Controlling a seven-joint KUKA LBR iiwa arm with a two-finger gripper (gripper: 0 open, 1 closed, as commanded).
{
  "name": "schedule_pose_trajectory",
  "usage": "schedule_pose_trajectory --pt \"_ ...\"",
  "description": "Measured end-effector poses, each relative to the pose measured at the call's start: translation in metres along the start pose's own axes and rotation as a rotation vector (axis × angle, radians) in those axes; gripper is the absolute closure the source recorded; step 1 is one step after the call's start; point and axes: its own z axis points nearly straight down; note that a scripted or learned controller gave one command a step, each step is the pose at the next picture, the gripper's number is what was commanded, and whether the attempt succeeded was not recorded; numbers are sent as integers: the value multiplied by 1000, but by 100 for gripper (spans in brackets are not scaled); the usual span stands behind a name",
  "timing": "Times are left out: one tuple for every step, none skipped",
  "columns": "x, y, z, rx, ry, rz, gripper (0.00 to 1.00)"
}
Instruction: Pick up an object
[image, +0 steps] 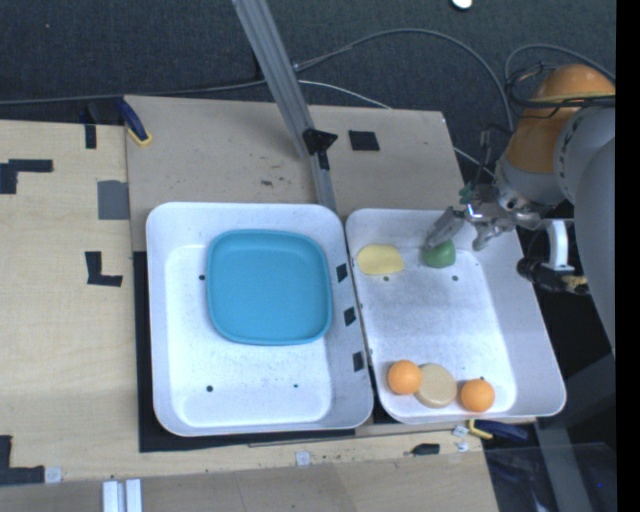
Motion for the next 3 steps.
schedule_pose_trajectory --pt "1 0 48 -1 -1 0 0" --pt "1 0 36 -4 -2 0 100" --pt "7 9 -17 -8 -2 0 100"
